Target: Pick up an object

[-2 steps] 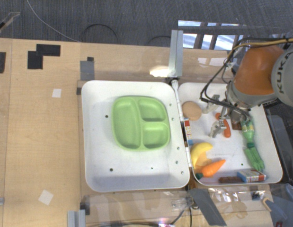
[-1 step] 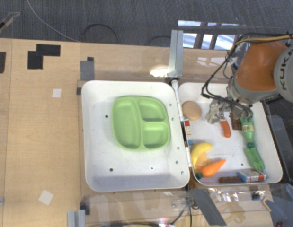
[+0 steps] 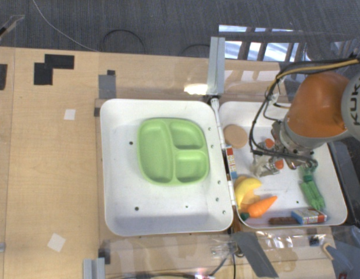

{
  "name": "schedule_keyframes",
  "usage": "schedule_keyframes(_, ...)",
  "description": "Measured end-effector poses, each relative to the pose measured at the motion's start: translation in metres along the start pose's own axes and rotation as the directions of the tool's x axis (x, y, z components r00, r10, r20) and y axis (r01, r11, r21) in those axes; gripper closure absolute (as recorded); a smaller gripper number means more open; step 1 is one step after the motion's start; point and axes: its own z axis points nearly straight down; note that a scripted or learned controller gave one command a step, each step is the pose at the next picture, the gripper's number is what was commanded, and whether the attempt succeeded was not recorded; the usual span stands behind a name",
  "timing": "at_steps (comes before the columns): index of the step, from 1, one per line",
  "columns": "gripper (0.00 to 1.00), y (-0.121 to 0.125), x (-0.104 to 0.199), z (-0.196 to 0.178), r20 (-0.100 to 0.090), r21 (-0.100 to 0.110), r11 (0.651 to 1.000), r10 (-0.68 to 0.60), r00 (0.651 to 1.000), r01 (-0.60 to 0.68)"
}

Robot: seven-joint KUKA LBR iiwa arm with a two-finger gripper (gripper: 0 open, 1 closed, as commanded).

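Fingers [image 3: 267, 166] sit low in the right bin [image 3: 337, 205], but the wrist hardware and cables crowd them so much that I cannot tell whether they are spread or closed, or whether anything sits between them. A scrap of orange and white shows right at the tips; it is too small to name. Just below lie the nearest candidates, a yellow banana [image 3: 246, 187] touching an orange carrot [image 3: 262, 206] against the bin's left wall. Further out are a tan round disc [image 3: 235, 136] near the top, a green ridged piece [image 3: 312, 192] along the right side, and a small box [image 3: 308, 216] at the bottom edge. This looks to me like the reaching and closing stage; the next move would call for a firm closure on one item, then a straight lift. The orange-banded arm [image 3: 317, 106] hides much of the bin's upper right. The left bin [image 3: 118, 211] holds a green divided tray [image 3: 171, 150].
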Motion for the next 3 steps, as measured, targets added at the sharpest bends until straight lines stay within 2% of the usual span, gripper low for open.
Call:
schedule_keyframes(1, 1.0, -0.013, -0.016, -0.182, 0.016, 0.006, 0.984, 0.178, 0.984, -0.178)
schedule_keyframes(2, 1.0, 0.006, 0.05, -0.056, -0.009, -0.004, 1.0, 0.028, 1.0, -0.028)
schedule_keyframes(3, 1.0, 0.004, 0.033, -0.135, 0.007, 0.005, 0.997, -0.083, 0.997, 0.083)
